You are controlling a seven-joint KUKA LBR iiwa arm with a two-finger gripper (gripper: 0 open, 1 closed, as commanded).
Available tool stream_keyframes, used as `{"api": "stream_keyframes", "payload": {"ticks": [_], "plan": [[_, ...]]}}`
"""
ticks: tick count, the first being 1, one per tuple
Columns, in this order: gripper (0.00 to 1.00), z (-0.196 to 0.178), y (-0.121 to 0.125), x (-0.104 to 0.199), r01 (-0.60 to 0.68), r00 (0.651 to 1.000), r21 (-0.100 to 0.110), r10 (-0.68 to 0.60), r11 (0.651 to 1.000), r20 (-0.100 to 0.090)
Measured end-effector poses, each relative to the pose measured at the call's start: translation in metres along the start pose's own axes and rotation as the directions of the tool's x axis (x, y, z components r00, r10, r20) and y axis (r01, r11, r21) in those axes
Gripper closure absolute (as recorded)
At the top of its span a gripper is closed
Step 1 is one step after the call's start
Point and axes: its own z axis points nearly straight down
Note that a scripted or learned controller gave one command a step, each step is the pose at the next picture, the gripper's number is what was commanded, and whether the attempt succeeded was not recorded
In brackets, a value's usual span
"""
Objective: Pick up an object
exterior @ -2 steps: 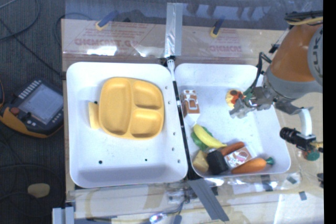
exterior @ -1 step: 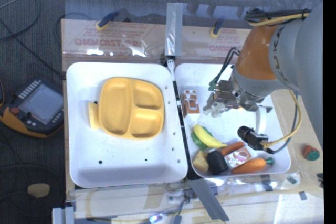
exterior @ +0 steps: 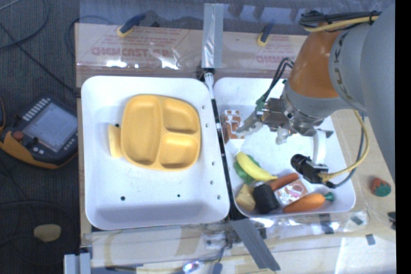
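Above the right bin (exterior: pixel 347 201), the hand (exterior: pixel 266 127) hangs open.

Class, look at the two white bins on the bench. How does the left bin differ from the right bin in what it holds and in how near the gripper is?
The left bin holds one large yellow divided tray; the right bin holds several small items crowded at its near end, among them a banana and a carrot. The gripper hangs over the right bin, away from the left bin. Both are shallow, white and set side by side.
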Motion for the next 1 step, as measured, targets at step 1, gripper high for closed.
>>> {"api": "stream_keyframes", "payload": {"ticks": [1], "plan": [[0.0, 0.0, 0.0266, 0.0013, -0.007, 1.0, 0.001, 0.007, 1.0, 0.001]]}}
